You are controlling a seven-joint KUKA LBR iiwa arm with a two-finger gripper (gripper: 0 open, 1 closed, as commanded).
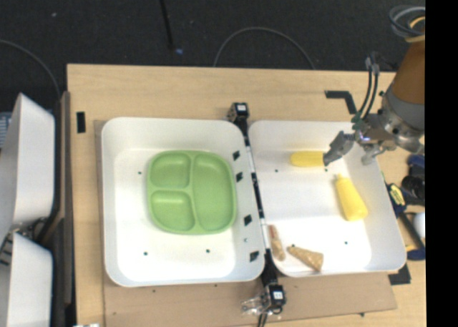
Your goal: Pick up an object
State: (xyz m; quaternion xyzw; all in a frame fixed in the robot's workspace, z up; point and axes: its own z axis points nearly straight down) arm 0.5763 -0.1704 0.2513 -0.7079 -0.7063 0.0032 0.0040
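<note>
A grey two-finger gripper (352, 145), fingers spread and holding nothing, hangs over the right shallow white bin (300, 207) beside a short yellow plastic block (306, 159), seemingly lining up a grasp.

Pale wooden bench (179, 89) carries 2 white bins, left (122, 261) and right (286, 132), seemingly touching.

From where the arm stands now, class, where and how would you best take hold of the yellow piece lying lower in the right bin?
Probably across its middle, coming straight down from above. The lower yellow piece is a stubby bar lying flat in the right bin, long axis running top to bottom, tilted slightly. Fingers should close across its narrow width, left to right. Bare floor on both sides gives them room.
</note>
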